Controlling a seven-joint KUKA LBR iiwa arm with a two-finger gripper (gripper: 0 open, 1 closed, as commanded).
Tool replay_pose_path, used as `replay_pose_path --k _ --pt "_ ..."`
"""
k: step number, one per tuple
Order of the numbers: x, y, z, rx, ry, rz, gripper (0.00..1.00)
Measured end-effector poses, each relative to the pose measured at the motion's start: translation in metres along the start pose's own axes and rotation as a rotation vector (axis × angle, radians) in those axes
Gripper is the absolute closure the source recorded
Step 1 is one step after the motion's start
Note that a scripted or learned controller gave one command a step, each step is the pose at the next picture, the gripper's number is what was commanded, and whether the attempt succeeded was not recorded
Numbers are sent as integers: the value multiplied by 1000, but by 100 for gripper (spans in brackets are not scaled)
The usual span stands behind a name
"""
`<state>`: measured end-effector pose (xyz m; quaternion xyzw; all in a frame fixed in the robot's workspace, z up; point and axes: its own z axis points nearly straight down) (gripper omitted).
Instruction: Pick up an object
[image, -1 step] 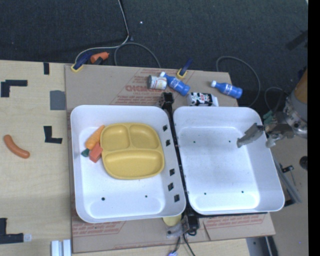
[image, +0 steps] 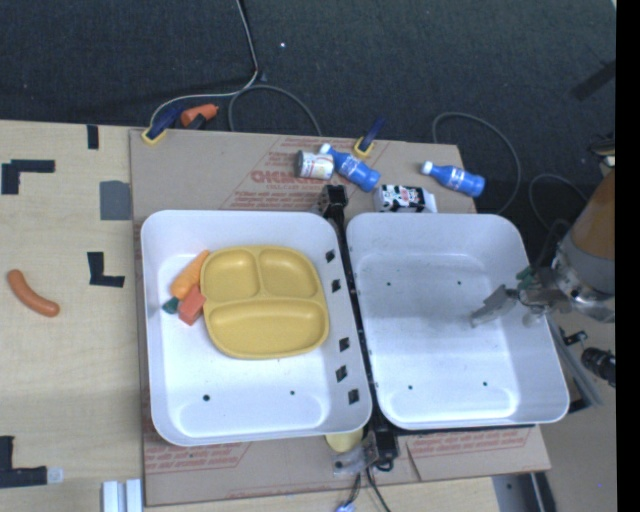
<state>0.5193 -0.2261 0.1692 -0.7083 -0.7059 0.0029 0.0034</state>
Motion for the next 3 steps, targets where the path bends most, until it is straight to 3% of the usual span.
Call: replay_pose_path --k 1,2,3 --pt "109 -12 87 -11 -3 -10 0" --pt "38 13 -21 -20 -8 0 0" --pt "82 82 88 -14 -5 -10 0"
